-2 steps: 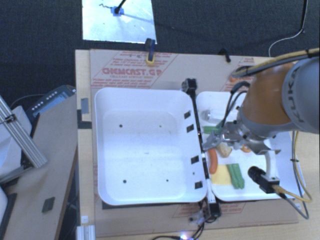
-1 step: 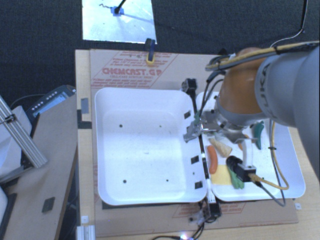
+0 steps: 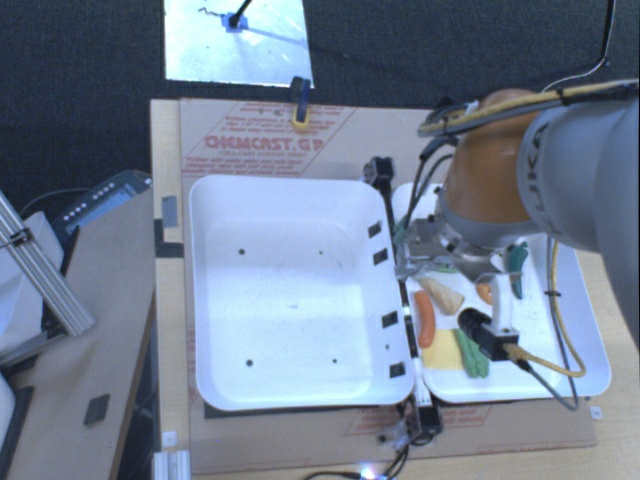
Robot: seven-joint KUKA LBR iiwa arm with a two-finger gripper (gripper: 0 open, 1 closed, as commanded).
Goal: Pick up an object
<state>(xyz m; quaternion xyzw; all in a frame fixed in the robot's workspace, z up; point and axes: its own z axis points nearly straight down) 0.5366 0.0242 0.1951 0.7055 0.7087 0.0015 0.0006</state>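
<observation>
Carrot [image 3: 425, 319] lies in the right bin [image 3: 590, 368], by the divider — it looks stiff, smooth, probably light. Take it across its middle. Gripper [image 3: 440, 268] above it — you can't tell its opening.

A dark carpet-like floor [image 3: 80, 68] is spreading around the bench [image 3: 165, 268], which is showing pale wood along its edges. A shiny metal sheet [image 3: 237, 28] is lying on the floor beyond the bench, catching the light (it is glaring almost white). A cardboard sheet [image 3: 265, 138] with red lettering is covering the bench top. At the left, a second wooden table [image 3: 90, 318] is standing just beside the bench, with a slanted metal rail [image 3: 40, 273] and a grey keypad device [image 3: 100, 200] sitting near it.
</observation>
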